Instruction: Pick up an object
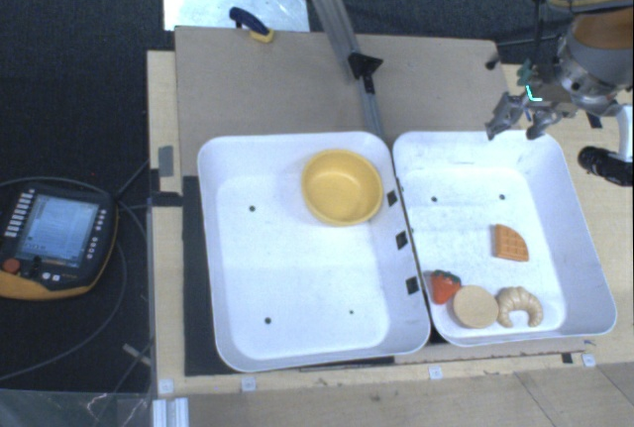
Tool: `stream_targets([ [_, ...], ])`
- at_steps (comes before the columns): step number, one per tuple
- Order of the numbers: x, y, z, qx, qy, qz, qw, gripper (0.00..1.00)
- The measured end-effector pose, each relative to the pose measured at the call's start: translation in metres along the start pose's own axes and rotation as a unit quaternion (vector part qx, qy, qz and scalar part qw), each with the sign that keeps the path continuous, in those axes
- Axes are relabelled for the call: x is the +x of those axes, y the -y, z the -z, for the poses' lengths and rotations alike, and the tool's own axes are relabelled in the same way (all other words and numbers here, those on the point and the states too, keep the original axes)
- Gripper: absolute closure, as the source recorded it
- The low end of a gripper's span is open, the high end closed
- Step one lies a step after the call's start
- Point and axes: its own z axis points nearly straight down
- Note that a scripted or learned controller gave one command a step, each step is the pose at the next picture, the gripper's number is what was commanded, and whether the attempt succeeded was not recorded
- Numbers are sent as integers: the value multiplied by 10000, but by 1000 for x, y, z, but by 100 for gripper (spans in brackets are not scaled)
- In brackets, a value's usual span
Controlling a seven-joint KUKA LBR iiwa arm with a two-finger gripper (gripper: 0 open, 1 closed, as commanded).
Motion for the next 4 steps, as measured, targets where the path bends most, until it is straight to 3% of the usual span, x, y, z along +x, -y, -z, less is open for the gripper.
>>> stream_targets([
  [1,0,0,0,0,0,0,10000,0],
  [4,18,-1,-163,23,-3,-1,10000,0],
])
